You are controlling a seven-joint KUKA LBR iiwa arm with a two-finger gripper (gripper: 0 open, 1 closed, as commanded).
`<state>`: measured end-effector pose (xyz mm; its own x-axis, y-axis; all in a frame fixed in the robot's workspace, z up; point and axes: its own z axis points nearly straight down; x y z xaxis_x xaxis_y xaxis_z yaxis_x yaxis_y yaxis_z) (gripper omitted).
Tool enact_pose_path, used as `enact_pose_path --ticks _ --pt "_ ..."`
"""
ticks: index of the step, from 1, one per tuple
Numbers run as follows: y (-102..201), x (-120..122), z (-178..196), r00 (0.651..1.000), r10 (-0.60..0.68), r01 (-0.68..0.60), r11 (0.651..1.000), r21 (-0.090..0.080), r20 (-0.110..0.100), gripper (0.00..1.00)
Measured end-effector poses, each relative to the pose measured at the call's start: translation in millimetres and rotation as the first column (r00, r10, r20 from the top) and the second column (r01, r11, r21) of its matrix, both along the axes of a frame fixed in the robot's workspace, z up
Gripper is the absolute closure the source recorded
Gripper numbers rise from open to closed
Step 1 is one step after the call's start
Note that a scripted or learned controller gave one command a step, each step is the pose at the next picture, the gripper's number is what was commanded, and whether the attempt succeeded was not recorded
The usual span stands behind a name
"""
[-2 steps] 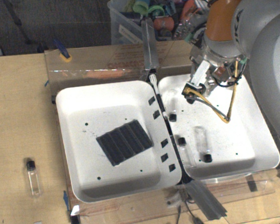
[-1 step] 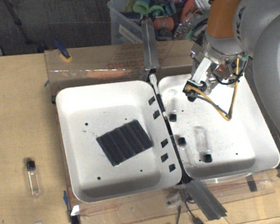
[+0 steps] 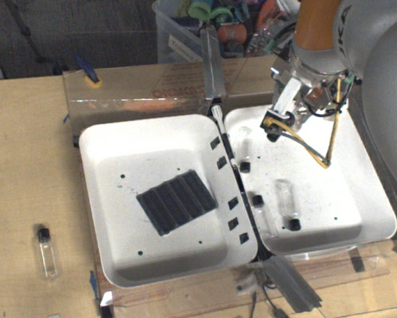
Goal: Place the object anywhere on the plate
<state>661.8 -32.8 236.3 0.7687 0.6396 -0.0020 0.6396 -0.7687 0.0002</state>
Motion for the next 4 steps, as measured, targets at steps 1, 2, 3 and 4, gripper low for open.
enact_pose_path --ticks 1,2,3,4 --pt "-10 -3 -32 1.0 -0.004 0.004 1.0 0.002 -0.004 1.0" --pt "-9 -3 -22 1.0 -0.003 0.003 1.0 0.003 -0.003 1.0" --pt "-9 -2 -12 1.0 -0.003 0.003 1.0 0.003 -0.001 1.0" --pt "-9 -2 -3 1.0 -0.003 0.003 1.0 0.003 0.0 1.0"
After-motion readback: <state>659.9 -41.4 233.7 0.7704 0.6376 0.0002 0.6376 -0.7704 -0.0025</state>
